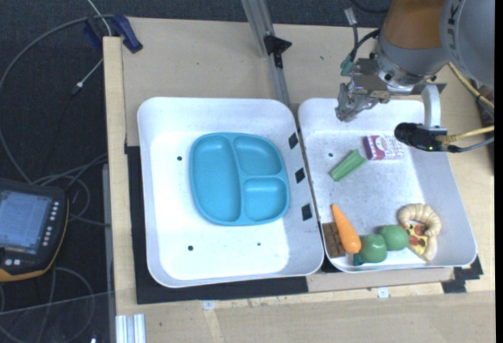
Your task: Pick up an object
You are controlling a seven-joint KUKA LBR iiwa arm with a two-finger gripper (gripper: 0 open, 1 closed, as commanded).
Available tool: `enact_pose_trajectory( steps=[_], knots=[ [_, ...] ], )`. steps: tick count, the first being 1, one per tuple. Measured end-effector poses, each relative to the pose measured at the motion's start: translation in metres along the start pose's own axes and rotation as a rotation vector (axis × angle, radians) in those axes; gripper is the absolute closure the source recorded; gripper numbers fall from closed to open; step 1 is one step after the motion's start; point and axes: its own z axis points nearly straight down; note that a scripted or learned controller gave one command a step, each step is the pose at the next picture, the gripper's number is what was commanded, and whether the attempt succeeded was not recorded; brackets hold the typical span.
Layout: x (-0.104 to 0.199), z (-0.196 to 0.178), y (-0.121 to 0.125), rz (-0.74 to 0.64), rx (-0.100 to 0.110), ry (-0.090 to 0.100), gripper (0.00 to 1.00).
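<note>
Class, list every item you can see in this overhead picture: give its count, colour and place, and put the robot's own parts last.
Bins: two, white, side by side on the bench.
Divided tray: one, blue, in the left bin.
Green stick: one, right bin, centre.
Small box: one, purple and white, right bin, upper part.
Carrot: one, orange, right bin, near edge.
Green round items: two, beside the carrot.
Pastry-like toy: one, cream, right bin's near right corner.
Handheld screen: one, orange-edged, far left.
Arm: one, grey and orange, upper right.
Gripper: one, over the right bin's far edge.
</note>
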Motion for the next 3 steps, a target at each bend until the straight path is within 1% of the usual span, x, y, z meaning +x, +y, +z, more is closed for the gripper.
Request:
enact_pose_trajectory(
  steps=[1, 3],
  knots=[
    [0.041, 0.008, -0.032, 0.001, 0.001, -0.001, 1.00],
    [0.120, 0.008, -0.078, -0.001, 0.001, 0.000, 1.00]
  ],
)
